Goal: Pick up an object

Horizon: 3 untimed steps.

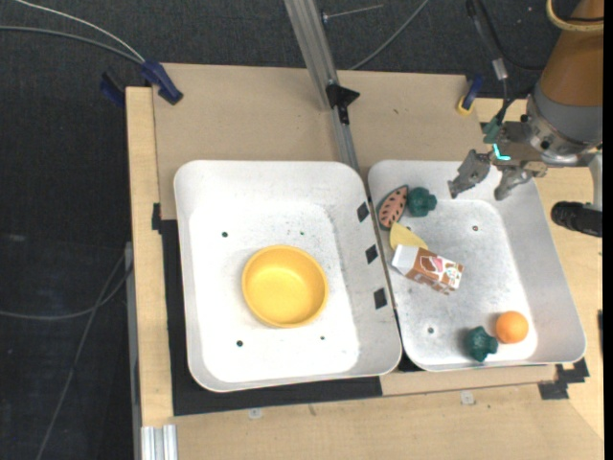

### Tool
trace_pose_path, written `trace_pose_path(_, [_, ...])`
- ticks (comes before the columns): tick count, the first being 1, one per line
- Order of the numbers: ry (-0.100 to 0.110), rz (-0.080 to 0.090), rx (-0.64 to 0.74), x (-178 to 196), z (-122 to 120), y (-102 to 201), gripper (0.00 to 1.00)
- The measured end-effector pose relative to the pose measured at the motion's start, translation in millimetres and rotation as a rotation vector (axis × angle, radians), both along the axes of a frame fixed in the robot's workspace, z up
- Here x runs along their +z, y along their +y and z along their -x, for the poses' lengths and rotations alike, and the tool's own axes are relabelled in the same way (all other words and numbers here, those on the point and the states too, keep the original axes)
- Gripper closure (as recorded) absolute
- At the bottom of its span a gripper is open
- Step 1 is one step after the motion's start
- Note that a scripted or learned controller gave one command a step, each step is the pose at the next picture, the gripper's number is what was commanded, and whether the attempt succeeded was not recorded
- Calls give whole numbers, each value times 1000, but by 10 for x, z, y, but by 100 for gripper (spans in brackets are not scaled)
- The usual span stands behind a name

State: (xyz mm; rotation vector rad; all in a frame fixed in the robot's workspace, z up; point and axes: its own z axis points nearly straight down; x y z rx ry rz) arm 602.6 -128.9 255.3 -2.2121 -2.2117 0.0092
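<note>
The right bin (536,257) is crowded along its left wall and near edge; bare floor is left at its centre and far right. The hand (489,183) is hung over the far rim, fingers spread wide, nothing held. A carton (433,270) is laid lengthwise left-to-right, left of centre.

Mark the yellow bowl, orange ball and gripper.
yellow bowl (283,285), camera view, inner floor.
orange ball (512,327), camera view, middle of its top.
gripper (488,179), camera view, midway between fingertips.
</note>
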Motion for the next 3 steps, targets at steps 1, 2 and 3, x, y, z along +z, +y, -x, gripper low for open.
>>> trace_pose_path(1, [-7, 1, 1, 34, -11, -1, 0])
trace_pose_path(2, [0, 1, -2, -481, -5, -99, 0])
trace_pose_path(3, [1, 0, -1, -1022, 35, 9, 0])
